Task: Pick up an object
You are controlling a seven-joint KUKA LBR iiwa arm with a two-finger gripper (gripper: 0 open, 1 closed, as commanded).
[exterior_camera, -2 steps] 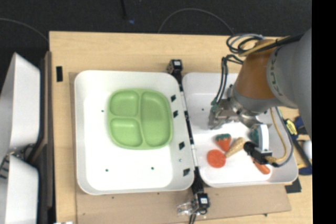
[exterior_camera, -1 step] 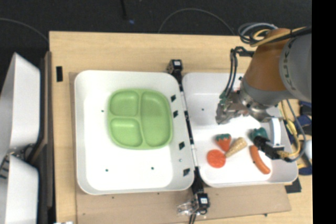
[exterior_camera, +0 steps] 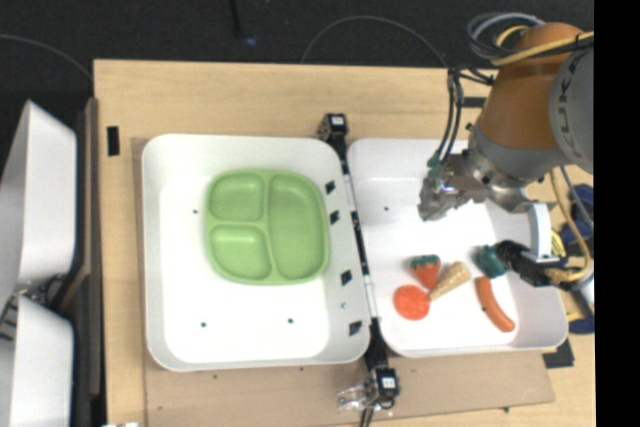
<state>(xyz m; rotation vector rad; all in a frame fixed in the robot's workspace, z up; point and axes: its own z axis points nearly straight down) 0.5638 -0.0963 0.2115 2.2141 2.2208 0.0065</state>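
Best to skip the green plate [exterior_camera: 268,226] in the left bin, bring the pincer [exterior_camera: 436,205] (grip state impossible to tell) down over the red tomato [exterior_camera: 411,302] near the right bin's front edge, then clench squarely

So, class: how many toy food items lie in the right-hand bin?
4, near its front: a red tomato, a carrot, a cone and a sausage. The arm may hide more.
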